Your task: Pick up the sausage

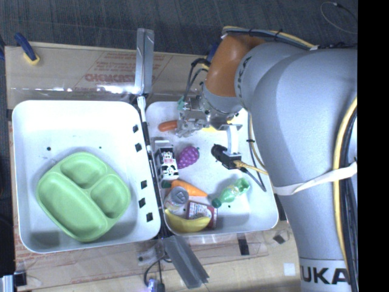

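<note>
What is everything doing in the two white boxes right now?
sausage: lying by the gripper, top of right bin
green plate: flat in left bin
grapes: lying mid right bin
green bottle: on its side
carrot: lying flat
banana: under a can

The bench (pixel 73 62) bears 2 white bins (pixel 30 120) side by side.

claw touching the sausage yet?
Cannot tell. In the camera view the claw sits right at the sausage's end, hiding any contact or gap.

Two white bins (pixel 79 111), one green plate (pixel 84 194) (three compartments), one sausage (pixel 168 126).
</note>
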`<state>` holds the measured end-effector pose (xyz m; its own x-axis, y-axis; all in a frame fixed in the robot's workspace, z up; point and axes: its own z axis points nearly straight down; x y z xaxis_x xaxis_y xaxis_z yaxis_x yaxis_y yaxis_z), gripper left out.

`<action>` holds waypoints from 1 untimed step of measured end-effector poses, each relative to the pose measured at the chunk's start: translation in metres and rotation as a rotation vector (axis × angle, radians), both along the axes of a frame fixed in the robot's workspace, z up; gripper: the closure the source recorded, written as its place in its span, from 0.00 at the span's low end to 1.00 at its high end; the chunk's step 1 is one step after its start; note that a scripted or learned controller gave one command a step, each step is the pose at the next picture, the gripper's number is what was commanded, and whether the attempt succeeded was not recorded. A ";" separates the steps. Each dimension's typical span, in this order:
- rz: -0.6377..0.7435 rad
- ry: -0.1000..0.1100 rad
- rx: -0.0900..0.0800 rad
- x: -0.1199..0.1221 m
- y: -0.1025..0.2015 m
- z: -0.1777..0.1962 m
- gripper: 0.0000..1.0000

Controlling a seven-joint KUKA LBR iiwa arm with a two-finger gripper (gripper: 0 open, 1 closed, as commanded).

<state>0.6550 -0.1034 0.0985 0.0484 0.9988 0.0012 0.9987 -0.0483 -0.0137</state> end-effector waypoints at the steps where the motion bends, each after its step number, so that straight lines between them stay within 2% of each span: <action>1: 0.000 0.000 0.000 0.000 0.000 0.000 0.00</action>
